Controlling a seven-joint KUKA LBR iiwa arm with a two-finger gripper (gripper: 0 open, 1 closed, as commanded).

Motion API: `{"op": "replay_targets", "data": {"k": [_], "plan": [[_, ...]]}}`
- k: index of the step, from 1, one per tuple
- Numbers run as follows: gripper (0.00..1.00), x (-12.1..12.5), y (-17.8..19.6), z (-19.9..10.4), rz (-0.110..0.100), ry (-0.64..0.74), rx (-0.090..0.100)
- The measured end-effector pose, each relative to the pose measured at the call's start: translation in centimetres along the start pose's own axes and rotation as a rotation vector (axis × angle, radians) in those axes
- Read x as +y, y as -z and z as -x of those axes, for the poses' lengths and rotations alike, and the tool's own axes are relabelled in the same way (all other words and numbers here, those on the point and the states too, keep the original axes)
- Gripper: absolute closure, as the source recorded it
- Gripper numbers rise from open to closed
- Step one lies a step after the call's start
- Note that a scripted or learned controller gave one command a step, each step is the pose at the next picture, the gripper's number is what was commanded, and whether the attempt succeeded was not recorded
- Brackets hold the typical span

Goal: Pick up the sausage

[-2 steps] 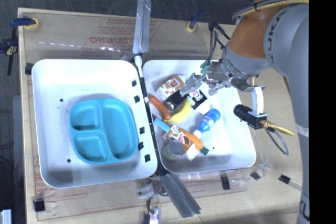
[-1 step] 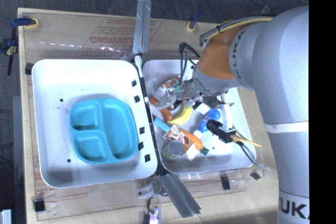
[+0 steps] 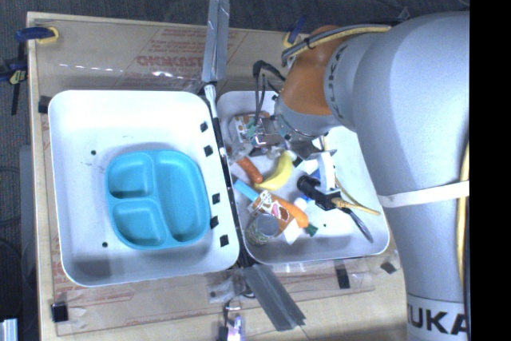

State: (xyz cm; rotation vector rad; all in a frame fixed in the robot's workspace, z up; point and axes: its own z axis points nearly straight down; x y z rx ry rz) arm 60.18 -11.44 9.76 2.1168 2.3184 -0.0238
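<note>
Sausage [image 3: 249, 168] not picked yet: it lies loose in the right bin [image 3: 361, 245] near the divider, just left of the banana [image 3: 279, 171], my tool [image 3: 267, 136] is low over the clutter just beyond it, can't tell its grip state.

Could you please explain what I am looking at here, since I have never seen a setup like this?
One camera looks down at a slant on a bench with two shallow white bins. The big grey machine entering from the right is a robot arm with an orange band above its wrist. Its gripper hangs low over the right bin, which holds a clutter of small items, among them a yellow banana and the reddish sausage it should pick up. The left bin holds a blue divided tray. I cannot see anything gripped.
</note>
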Motion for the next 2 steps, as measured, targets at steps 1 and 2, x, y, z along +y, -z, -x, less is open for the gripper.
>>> {"op": "replay_targets", "data": {"k": [1, 2], "plan": [[1.00, 0.1, 0.8, -0.3, 0.002, 0.007, 0.003], [1.00, 5.4, 12.7, -5.7, 0.010, 0.167, 0.011]]}}
